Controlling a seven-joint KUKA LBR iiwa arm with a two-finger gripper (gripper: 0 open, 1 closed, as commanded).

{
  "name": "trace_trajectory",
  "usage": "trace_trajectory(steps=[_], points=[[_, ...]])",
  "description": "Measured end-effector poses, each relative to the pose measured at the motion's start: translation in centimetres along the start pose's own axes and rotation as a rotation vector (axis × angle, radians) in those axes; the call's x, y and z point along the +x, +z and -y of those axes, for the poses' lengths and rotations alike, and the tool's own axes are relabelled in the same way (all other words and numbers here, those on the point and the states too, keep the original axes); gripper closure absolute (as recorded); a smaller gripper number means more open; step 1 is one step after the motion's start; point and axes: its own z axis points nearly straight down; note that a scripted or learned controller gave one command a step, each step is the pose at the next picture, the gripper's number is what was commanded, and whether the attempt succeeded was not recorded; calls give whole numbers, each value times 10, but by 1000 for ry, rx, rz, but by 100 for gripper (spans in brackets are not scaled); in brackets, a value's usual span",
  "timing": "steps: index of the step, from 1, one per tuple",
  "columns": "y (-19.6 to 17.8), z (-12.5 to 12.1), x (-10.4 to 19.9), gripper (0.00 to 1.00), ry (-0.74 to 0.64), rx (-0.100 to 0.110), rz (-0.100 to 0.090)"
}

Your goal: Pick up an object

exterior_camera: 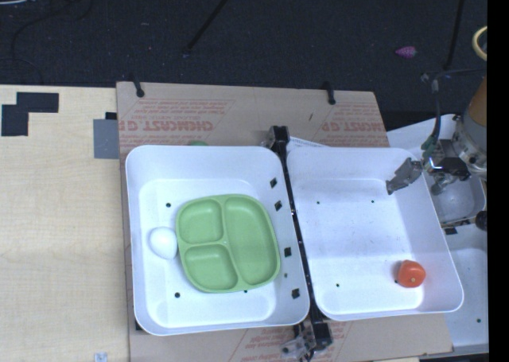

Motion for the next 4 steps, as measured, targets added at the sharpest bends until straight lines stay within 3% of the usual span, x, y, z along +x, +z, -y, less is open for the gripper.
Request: trace_trajectory(steps=[2,3,4], points=[[103,0,-14,0,1,4,-1],[149,-2,-7,0,-1,4,-2],[136,-3,-9,100,2,2,-1]])
